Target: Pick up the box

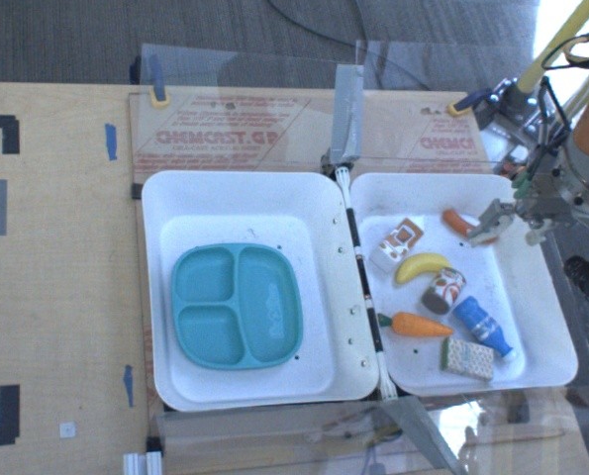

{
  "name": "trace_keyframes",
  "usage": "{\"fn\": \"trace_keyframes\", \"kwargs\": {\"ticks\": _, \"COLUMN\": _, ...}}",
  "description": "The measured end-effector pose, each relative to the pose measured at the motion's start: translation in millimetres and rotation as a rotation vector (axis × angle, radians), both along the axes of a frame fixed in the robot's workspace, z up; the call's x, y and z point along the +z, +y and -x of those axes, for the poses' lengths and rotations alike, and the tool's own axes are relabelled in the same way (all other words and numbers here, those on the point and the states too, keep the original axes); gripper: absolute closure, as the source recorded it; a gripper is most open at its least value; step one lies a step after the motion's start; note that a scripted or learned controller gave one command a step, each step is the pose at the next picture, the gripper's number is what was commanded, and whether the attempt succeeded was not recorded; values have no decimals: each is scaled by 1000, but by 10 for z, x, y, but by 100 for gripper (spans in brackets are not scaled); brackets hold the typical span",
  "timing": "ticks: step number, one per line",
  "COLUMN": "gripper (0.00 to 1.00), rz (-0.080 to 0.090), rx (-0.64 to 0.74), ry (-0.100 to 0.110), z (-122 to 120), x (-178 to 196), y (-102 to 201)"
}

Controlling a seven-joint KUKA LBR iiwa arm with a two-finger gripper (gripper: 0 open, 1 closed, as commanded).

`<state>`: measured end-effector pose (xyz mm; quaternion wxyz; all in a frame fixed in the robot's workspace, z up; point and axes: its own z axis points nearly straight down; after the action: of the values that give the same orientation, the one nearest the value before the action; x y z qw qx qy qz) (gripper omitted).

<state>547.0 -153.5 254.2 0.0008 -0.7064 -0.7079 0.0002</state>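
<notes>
My jaws (pixel 508 222) hang at the far right edge of the right bin (pixel 561 364), and I cannot tell whether they are spread or pressed together. The box (pixel 397 242) lies well to their left, tilted near the bin's left wall, with the banana (pixel 422 265) just below it and the sausage (pixel 459 223) between it and me. I judge it sits apart enough from its neighbours for a clean grasp from above.
</notes>
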Motion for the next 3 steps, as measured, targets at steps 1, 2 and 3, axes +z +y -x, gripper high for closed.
{"fn": "trace_keyframes", "kwargs": {"ticks": 1, "gripper": 0, "rz": 1, "rx": -98, "ry": 0, "z": 591, "x": -1522, "y": 141}}
{"fn": "trace_keyframes", "kwargs": {"ticks": 2, "gripper": 0, "rz": 2, "rx": 45, "ry": -9, "z": -76, "x": -1662, "y": 142}}
{"fn": "trace_keyframes", "kwargs": {"ticks": 3, "gripper": 100, "rz": 3, "rx": 42, "ry": -13, "z": -84, "x": -1553, "y": 125}}
